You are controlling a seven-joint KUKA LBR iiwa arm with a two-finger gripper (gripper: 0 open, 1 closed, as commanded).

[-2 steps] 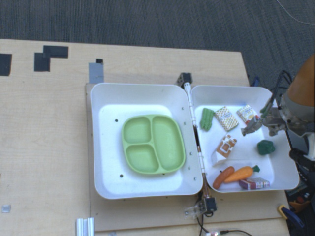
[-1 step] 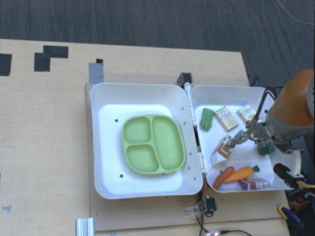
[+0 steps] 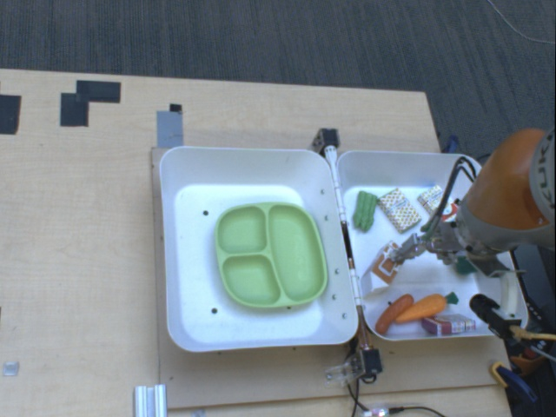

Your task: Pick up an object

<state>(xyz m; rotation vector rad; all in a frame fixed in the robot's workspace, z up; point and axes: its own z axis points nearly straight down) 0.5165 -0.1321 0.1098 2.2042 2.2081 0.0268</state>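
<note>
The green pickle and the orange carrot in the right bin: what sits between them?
In the camera view, between the pickle and the carrot lie the small orange-and-white packet, the gripper and bare bin floor.

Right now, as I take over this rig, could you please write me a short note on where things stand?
Hand: low in the right bin, at a small orange-and-white packet; whether the packet is actually between the fingers cannot be told.
Right bin also holds: green pickle-shaped toy, patterned packet, another small packet, carrot, reddish sausage-shaped piece, small pink-and-white box.
Left bin: green divided plate, nothing on it.
Done: the arm is down at the objects.
Left: confirm a grasp and lift one object.
</note>
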